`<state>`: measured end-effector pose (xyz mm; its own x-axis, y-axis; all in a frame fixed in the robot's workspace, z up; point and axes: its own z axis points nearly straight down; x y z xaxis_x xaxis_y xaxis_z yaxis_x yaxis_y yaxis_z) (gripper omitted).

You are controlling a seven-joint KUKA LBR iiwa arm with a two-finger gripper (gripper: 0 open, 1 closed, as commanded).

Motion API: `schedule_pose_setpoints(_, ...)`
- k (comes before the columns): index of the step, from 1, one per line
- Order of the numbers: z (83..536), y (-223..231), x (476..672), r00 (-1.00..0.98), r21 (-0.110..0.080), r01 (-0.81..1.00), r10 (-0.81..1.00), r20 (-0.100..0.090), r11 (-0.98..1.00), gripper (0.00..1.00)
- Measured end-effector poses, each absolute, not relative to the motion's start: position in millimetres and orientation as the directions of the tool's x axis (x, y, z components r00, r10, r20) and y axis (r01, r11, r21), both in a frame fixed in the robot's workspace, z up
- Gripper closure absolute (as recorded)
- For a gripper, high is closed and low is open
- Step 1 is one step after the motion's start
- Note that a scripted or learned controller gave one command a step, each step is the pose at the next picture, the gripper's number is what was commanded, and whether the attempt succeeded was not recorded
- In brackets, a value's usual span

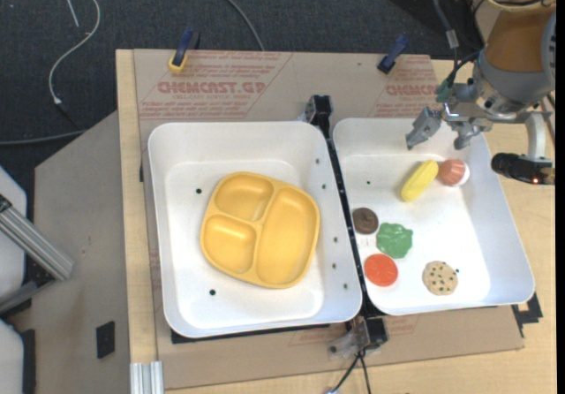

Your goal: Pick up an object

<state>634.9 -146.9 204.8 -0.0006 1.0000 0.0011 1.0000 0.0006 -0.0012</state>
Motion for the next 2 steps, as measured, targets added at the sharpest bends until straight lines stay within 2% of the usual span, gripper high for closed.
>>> schedule_pose_setpoints(2, 120.3, -146.4, 643.6, -0.002, -0.004, 1.000, 1.000, 0.001, 0.002, 0.00)
